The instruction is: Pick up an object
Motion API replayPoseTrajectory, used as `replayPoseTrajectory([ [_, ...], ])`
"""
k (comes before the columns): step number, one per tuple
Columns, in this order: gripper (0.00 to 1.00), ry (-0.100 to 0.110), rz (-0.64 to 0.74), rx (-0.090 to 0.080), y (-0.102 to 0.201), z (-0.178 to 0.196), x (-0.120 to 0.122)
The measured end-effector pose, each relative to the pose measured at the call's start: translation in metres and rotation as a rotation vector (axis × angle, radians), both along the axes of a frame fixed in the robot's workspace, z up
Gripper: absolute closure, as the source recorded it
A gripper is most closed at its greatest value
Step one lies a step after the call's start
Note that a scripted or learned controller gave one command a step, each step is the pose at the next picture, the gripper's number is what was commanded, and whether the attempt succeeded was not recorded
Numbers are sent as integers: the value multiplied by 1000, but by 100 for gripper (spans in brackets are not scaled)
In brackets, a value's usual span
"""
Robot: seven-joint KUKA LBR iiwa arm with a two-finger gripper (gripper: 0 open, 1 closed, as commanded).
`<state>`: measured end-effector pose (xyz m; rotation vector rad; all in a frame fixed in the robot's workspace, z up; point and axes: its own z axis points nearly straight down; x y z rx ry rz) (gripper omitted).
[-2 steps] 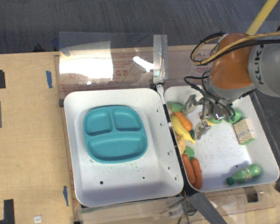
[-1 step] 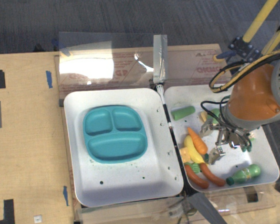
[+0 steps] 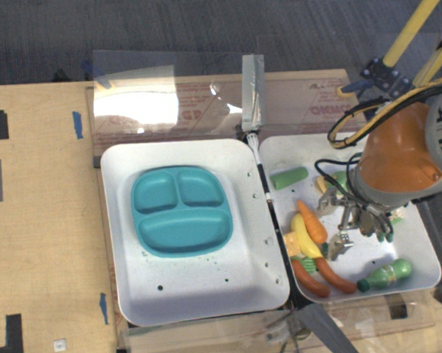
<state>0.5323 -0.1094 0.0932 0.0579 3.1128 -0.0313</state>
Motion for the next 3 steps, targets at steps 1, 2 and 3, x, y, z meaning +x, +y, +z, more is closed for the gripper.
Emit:
replayPoseTrajectory([
  [1, 0, 6, -16, 2, 3, -2, 10],
  [2, 0, 6, 92, 3, 5, -2, 22],
  [3, 0, 7, 119, 5, 8, -2, 30],
])
